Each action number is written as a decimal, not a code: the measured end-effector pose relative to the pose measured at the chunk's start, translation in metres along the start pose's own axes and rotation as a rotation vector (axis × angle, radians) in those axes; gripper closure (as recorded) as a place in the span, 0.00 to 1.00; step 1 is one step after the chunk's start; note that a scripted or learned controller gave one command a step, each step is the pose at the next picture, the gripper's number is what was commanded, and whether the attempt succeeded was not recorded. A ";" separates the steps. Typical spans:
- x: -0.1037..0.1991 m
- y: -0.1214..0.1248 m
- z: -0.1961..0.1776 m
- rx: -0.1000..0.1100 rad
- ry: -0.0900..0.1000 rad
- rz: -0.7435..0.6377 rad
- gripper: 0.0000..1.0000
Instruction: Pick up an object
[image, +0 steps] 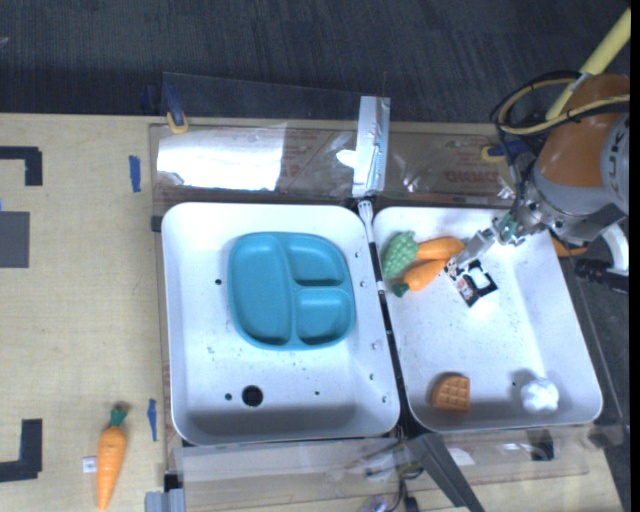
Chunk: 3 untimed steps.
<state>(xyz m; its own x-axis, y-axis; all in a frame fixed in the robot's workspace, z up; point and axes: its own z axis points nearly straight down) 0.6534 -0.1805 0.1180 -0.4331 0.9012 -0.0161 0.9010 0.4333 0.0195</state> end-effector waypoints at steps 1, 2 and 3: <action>0.051 0.032 0.018 -0.003 0.000 0.070 0.00; 0.072 0.022 0.028 0.025 0.006 0.677 0.00; 0.071 0.024 0.016 0.017 0.002 0.675 1.00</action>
<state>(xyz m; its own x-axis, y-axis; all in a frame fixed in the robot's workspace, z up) 0.6445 -0.1057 0.1010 0.2246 0.9744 -0.0043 0.9744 -0.2245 0.0092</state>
